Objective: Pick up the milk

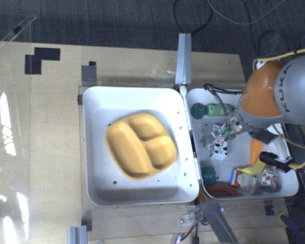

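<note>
The worktop (51,136) carries 2 white bins. The left bin (96,187) holds 1 yellow loaf of bread (141,145). The right bin (290,186) holds a green bottle (208,110), a teal cup (209,175), a red item (224,189), an orange piece (257,150) and a small carton (267,178), possibly the milk; its label is too blurred to read. The end effector (221,140) hangs low inside the right bin, well apart from that carton. I cannot tell how it is set.
</note>
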